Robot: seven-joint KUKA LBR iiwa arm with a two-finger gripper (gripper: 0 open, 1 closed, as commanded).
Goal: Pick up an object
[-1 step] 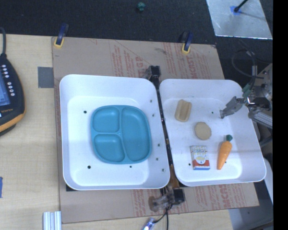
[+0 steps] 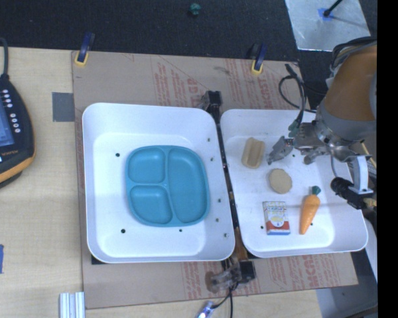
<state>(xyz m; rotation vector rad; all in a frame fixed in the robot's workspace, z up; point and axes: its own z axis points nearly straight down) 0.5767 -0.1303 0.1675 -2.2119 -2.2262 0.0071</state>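
Apparently poised, gripper (image 2: 293,150) at right of frame, fingers spread, nothing between them, just above potato (image 2: 280,181), beside bread (image 2: 253,153); perhaps lining up a grasp.

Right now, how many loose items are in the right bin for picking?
4. A tan bread slice at upper left, a round potato-like piece mid-bin, a small carton at the front, and a carrot beside it. The arm may hide others at the right.
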